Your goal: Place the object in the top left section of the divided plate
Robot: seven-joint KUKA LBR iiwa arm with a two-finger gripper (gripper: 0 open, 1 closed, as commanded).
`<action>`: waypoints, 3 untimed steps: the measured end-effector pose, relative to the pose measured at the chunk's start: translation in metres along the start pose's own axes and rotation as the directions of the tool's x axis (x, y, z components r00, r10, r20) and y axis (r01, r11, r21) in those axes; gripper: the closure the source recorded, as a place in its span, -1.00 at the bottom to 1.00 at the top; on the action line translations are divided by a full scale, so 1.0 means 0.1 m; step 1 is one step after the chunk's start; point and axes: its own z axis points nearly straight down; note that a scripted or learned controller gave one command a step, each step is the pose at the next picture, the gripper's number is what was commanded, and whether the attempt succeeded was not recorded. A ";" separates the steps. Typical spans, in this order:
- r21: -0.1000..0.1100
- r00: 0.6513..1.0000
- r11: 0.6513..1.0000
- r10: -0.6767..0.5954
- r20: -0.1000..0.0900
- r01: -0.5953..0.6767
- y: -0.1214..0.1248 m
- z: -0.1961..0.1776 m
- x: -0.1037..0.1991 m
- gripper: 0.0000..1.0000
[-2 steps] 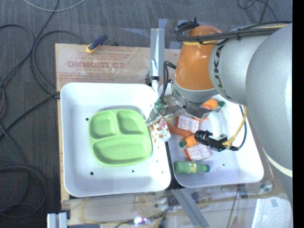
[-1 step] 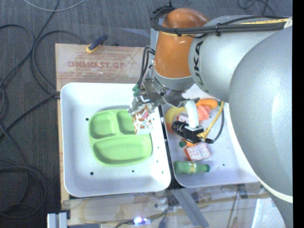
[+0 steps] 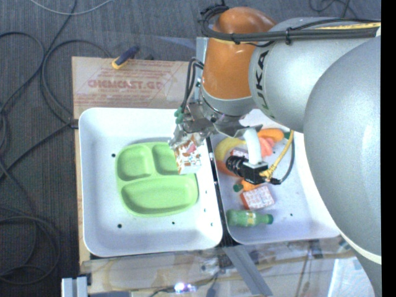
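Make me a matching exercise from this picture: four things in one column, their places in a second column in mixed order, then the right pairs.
Things:
1. green divided plate
2. green bottle
3. small patterned packet
4. blue and yellow tool

Places:
A. on the cardboard above the bins
B. in the left bin
C. under the pincer, over the plate's upper right edge
D. lying near the front of the right bin

Pairs: 1-B, 2-D, 3-C, 4-A

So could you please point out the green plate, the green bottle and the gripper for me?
green plate [image 3: 158, 193]: camera view, bare floor of its large section.
green bottle [image 3: 247, 218]: camera view, mid-body.
gripper [image 3: 189, 142]: camera view, between its fingertips.
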 end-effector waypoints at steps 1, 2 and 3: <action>-0.006 0.998 0.998 -0.067 -0.002 0.067 0.40 -0.15 0.57 1.00; -0.006 0.998 0.998 -0.067 -0.002 0.067 0.40 -0.15 0.57 -1.00; -0.008 0.996 0.996 -0.092 -0.003 0.092 0.87 -0.92 -0.24 -1.00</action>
